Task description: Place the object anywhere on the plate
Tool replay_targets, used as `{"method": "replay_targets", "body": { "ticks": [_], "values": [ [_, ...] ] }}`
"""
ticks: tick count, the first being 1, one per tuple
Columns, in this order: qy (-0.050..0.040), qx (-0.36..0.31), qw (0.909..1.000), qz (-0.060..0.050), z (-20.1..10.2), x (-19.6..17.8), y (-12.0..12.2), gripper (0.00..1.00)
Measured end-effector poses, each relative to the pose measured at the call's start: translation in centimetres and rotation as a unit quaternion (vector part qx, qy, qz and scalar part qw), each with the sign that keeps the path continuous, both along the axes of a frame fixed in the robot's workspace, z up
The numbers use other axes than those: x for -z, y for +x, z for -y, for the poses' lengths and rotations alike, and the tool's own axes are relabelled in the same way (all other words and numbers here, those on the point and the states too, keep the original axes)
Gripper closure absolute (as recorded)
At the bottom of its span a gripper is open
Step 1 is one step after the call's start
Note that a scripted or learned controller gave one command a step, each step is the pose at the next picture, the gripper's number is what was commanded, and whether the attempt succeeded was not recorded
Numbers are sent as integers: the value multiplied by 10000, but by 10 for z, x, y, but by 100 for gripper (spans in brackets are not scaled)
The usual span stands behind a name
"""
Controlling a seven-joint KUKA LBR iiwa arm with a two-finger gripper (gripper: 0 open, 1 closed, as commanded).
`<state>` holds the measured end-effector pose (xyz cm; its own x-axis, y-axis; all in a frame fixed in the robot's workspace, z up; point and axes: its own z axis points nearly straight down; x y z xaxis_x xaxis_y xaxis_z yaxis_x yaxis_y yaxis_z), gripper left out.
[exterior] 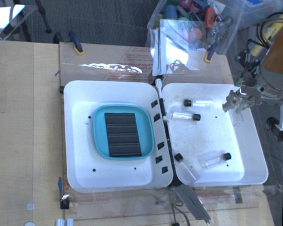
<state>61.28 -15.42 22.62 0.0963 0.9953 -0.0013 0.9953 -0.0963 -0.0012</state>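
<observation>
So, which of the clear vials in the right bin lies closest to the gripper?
The top vial, black cap pointing left, near the bin's far edge. It lies closest to the gripper; the other vials lie lower.

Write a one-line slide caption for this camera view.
Gripper at the right bin's far corner above clear black-capped vials; teal plate with a dark ribbed insert waits in the left bin.

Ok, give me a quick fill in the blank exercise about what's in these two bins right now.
1. The teal plate sits in the ____ bin in the camera view.
2. The number of clear vials with black caps lying in the right bin is ____.
3. The ribbed insert on the plate is ____ in colour.
4. The tool hangs over the right bin's ____ corner, the one farthest from the plate.

Missing words: left; three; black; far right
</observation>
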Motion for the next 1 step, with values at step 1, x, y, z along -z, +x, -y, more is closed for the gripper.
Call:
{"method": "replay_targets", "body": {
  "ticks": [1],
  "values": [
    [0,1,10000,2,0,0,0,0]
  ]
}}
